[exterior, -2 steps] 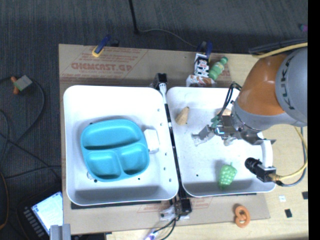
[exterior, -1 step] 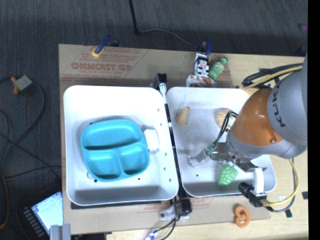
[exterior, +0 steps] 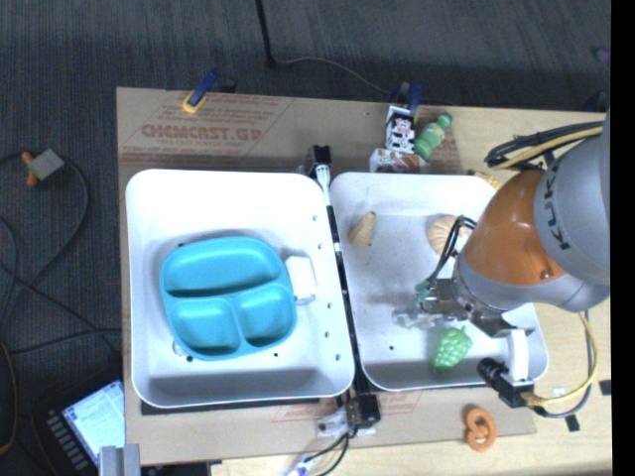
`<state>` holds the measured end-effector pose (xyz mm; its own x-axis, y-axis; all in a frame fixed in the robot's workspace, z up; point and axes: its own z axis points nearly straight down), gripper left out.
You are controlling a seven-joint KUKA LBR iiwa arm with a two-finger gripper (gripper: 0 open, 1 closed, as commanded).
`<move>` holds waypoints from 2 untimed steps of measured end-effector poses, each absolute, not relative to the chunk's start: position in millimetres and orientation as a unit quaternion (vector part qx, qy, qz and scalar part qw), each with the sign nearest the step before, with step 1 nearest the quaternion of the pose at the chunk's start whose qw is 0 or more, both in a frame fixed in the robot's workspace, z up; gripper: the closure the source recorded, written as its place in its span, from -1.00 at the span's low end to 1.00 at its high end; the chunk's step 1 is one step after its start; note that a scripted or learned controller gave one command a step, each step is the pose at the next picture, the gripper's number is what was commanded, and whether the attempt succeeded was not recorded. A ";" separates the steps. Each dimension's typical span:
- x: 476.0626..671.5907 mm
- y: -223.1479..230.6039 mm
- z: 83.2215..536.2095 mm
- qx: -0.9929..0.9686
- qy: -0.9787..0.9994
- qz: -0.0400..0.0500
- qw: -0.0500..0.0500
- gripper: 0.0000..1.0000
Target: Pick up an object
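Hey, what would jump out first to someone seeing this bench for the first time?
Probably the blue tray lying in the left bin. Next, the grey arm's orange band over the right bin, with its end effector low near a green toy.

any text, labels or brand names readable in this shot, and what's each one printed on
"CHEMCAST.GP", faint red print on the brown board behind the left bin; last letters uncertain.
"KU", start of a brand name on the grey arm; the rest is cut off.
The small packet behind the right bin carries print too blurred to read.
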<state>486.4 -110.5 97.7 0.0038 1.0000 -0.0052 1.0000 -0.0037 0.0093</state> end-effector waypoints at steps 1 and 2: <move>560.7 -109.8 164.1 0.707 0.707 0.000 0.001 1.00; 521.8 -76.2 241.9 0.707 0.707 0.000 0.000 1.00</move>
<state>521.8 -76.2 241.9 -0.0007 1.0000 -0.0009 1.0000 0.0007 0.0002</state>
